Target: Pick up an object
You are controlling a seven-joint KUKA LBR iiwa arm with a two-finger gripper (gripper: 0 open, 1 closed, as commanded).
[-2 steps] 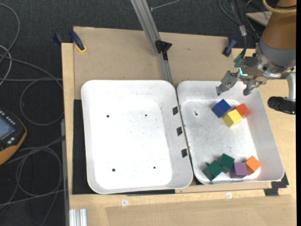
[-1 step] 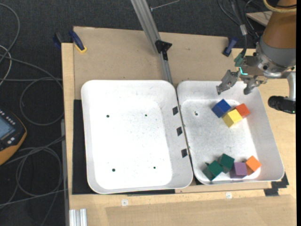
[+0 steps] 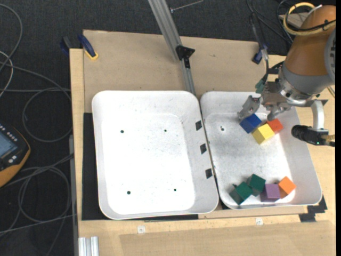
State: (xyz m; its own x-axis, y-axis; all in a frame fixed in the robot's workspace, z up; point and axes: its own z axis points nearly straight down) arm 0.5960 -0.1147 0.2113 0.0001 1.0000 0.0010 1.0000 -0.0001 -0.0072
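Dark carpet floor [image 3: 32,15] with black cables [image 3: 26,105] around wooden bench [image 3: 133,57].

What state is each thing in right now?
Hand: low over the right bin, above the blue block.
Blue block: on the bin floor, touching the yellow block.
Yellow block: on the floor, beside the blue one.
Red-orange block: partly hidden by the hand.
Green blocks, purple block, orange block: bunched at the bin's near edge.

In the right bin, a blue cube [image 3: 249,124], yellow cube [image 3: 262,134] and orange-red cube [image 3: 275,125] cluster together; two green blocks [image 3: 249,188], a purple cube [image 3: 272,191] and orange cube [image 3: 286,185] sit along its near edge.
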